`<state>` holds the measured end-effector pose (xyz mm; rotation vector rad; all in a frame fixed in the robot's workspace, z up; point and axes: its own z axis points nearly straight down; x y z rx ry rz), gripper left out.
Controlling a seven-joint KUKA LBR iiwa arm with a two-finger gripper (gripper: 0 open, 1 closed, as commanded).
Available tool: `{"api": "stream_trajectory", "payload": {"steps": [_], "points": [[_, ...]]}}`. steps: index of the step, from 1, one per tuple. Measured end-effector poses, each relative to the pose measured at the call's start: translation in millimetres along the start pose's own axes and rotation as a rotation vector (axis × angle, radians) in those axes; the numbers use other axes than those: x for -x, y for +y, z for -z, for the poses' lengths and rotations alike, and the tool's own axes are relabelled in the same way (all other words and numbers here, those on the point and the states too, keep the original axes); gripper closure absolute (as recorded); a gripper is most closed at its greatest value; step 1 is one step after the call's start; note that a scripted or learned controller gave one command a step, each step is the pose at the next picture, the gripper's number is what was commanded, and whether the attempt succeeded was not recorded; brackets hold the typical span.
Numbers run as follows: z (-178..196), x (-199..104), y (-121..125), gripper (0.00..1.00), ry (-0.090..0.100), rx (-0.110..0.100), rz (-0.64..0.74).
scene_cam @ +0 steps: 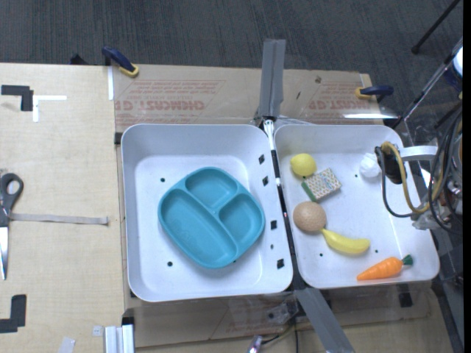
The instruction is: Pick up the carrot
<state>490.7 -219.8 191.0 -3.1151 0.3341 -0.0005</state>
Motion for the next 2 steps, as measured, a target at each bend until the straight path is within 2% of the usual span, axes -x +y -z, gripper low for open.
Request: {"api": "stream_trajectory", "payload": {"steps": [1,2], "points": [[-25,-48,-10,1.0,0.002,-0.001,0.011],[-23,-81,-17,1.0,0.004,0.0,0.01]]}}
